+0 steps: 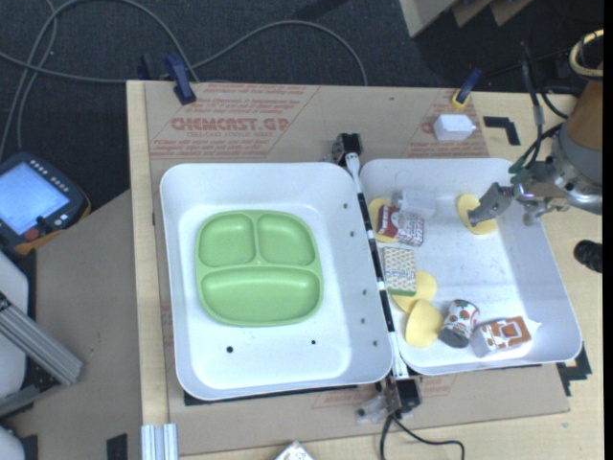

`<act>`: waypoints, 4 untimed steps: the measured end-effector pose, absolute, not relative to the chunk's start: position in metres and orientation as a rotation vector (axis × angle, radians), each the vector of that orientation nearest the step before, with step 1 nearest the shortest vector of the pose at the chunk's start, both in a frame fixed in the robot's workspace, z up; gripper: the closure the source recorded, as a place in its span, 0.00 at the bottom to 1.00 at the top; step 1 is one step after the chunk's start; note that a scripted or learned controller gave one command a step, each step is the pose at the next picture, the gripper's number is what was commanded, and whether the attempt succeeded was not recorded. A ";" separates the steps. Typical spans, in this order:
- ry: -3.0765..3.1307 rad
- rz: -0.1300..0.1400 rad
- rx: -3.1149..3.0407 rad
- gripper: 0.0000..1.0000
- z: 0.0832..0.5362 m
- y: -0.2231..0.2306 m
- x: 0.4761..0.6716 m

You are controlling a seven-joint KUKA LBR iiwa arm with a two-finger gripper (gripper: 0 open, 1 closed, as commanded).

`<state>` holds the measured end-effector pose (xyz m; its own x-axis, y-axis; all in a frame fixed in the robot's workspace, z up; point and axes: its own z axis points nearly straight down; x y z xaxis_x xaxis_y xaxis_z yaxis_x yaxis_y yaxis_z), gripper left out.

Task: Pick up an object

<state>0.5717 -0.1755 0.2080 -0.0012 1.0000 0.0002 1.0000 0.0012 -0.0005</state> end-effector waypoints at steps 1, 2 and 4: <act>-2.222 0.001 -2.223 0.00 0.139 -0.212 0.622; -2.225 -0.001 -2.221 0.00 0.108 -0.201 0.667; -2.223 -0.011 -2.213 0.00 0.086 -0.219 0.637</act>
